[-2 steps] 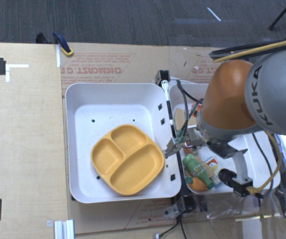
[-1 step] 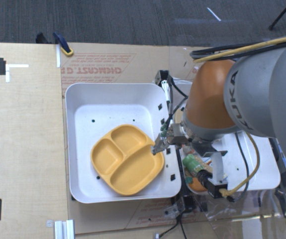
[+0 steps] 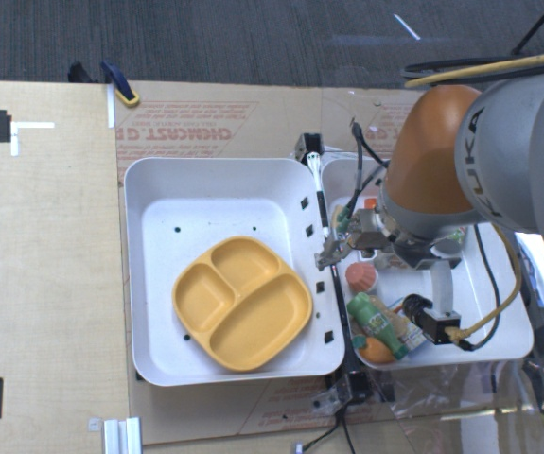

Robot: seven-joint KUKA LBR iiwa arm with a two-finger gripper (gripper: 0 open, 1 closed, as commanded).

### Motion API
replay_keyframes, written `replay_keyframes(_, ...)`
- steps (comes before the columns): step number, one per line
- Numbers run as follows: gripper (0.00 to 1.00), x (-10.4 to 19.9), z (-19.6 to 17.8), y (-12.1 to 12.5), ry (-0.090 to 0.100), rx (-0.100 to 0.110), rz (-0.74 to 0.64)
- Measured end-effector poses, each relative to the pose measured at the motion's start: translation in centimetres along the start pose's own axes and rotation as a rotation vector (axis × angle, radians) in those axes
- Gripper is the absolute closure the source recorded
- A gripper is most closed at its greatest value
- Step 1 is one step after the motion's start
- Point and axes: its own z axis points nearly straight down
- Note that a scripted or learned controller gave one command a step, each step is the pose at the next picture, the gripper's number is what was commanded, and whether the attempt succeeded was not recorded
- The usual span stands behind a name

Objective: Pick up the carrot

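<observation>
Cardboard-covered bench over dark carpet, two white bins side by side. Left bin holds a yellow divided plate. Gripper sits low at the right bin's left wall; can't tell its jaw state, wrist hides it. Carrot lies below the jaws toward the near edge, apart from them, touching a green bottle. Pink item lies between jaws and bottle.

A divided plate lies in the left bin — bottle in the right bin.
</observation>
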Motion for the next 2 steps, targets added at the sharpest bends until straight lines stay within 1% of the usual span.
replay_keyframes(1, 0.00, 2.1, 0.0, -3.7, 0.002, 0.004, 0.044)
replay_keyframes(2, 0.00, 1.7, -21.6, -1.0, -0.001, -0.004, 0.085)
